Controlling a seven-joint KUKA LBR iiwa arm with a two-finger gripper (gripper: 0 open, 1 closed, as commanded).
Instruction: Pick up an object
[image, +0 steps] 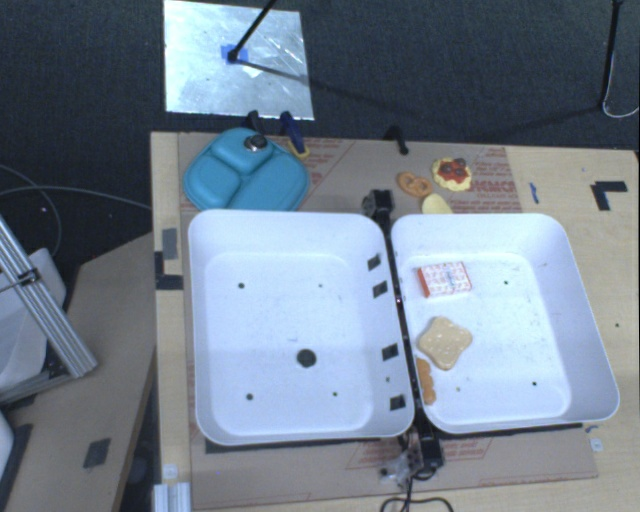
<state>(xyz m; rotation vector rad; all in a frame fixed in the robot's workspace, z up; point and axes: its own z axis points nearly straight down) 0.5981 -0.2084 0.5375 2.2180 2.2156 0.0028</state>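
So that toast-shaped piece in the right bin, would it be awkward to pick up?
Probably. The toast lies flat on the bin floor, so there is little edge to pinch. It looks like a thin toy, likely light and stiff, and may slide if nudged.

From my remote desk: two white bins (290, 225), smooth matt plastic; a blue tray (245, 172) in glossy plastic; bench top (560, 170) of printed brown cardboard; a crinkled, shiny foil sheet (235, 60) on rough dark carpet (70, 90).
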